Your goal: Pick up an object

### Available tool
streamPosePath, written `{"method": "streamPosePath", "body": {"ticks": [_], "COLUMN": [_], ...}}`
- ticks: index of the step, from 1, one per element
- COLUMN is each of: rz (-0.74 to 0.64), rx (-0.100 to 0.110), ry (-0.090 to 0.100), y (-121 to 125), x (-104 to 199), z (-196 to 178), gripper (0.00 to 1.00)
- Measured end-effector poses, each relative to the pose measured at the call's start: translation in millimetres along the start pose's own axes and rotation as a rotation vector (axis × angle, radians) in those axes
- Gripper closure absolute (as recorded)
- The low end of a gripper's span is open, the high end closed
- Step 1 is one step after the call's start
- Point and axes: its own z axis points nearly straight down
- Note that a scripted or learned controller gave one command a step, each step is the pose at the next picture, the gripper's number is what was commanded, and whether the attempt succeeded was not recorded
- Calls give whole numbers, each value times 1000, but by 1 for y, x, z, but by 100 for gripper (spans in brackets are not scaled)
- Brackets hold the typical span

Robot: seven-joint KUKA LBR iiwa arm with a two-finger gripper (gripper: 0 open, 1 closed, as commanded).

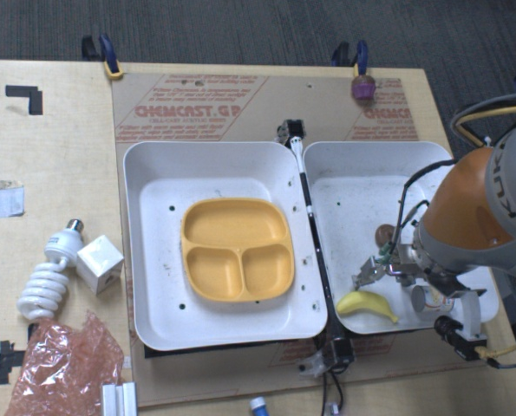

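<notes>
The claw (372, 271) hangs low in the right bin (362, 159), w/ the arm (470, 206) coming in from the right. Its tips look splayed a bit, and nothing shows between them, so it reads as open and empty, tho they're small & partly blurred.

The banana (368, 304) lies just below the claw, toward the bin's near wall, close but apart from the tips. A small brown object (385, 234) sits just above the claw, near the wrist.

Risks, as a guess:
- Claw is off-center from the banana; closing here prob grabs air.
- A straight drop could land one tip on the curved skin and roll or shove the fruit vs. the near wall.
- Banana near the wall = little room for the outer finger; could jam on the bin floor or rim.
- Brown object close by might get nudged on a reposition.

The tray (238, 250) in the left bin (145, 232) is well to the claw's left, no factor.
</notes>
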Motion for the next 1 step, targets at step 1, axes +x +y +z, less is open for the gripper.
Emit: {"method": "streamPosePath", "body": {"ticks": [1], "rz": [1], "rx": [-2], "ry": [0], "y": [1], "x": [-1], "z": [-10], "gripper": [100]}}
